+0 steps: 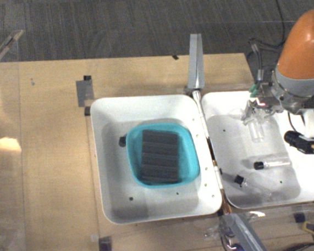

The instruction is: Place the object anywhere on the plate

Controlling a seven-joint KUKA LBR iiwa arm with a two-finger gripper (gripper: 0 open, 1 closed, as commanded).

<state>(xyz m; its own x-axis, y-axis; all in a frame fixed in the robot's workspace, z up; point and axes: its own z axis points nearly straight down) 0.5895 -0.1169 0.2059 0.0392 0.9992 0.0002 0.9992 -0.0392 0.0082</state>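
The dark ridged block [160,156] lies flat on the blue plate [190,157] mid-frame, seemingly already placed, while the gripper [253,113] hangs over the right bin [306,185] at upper right, open or closed I cannot tell.

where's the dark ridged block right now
The block lies on the blue plate in the left bin, left of the divider between bins.
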